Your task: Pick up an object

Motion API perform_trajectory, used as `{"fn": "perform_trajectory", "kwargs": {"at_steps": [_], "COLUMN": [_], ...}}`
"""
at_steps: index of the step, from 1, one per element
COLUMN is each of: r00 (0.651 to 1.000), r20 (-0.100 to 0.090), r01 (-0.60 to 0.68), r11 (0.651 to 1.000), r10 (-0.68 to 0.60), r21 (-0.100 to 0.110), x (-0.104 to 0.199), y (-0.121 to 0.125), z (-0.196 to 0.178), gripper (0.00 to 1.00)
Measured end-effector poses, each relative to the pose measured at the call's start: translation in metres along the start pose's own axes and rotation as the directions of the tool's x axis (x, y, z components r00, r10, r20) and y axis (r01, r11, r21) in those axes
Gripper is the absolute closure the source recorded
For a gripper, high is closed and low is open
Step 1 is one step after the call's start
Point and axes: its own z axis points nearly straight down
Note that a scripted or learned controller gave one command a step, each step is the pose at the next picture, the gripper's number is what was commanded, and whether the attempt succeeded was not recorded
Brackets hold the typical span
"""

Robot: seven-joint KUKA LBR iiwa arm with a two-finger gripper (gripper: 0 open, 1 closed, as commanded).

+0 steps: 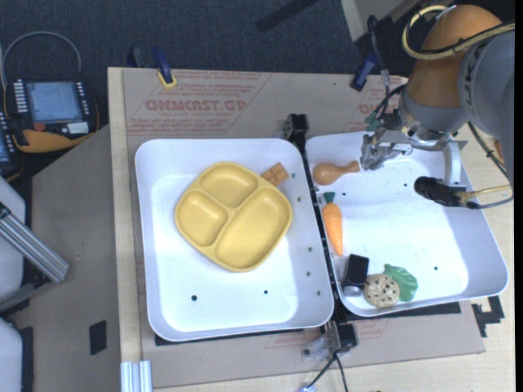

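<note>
My gripper [372, 158] hangs over the back left of the right bin [458, 251], just right of a tan drumstick-shaped toy [333, 171] that lies against the bin's left wall. Nothing shows between its fingers. An orange carrot [333, 226] lies lower along the same wall. Near the bin's front sit a small black block [355, 269], a round cracker-like piece [377, 291] and a green leafy piece [402, 281].
The left bin [163, 284] holds a yellow divided plate [234, 216] with a small brown block [275, 173] at its back right corner. The divider between the bins runs down the middle. The arm comes in from the upper right.
</note>
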Motion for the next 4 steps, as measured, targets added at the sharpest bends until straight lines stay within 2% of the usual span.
{"fn": "perform_trajectory", "kwargs": {"at_steps": [1, 2, 3, 4], "r00": [1.000, 1.000, 1.000, 1.000], "r20": [0.000, 0.000, -0.002, -0.002], "r01": [0.000, -0.001, 0.004, 0.004], "r11": [1.000, 1.000, 1.000, 1.000], "r10": [0.000, 0.001, -0.004, -0.004], "r21": [0.000, 0.002, 0.002, 0.006], "x": [0.009, 0.009, 0.061, 0.121], "y": [0.005, 0.006, 0.007, 0.011], "z": [-0.058, -0.077, -0.086, -0.076], "gripper": [1.00, 1.00, 1.00, 1.00]}}
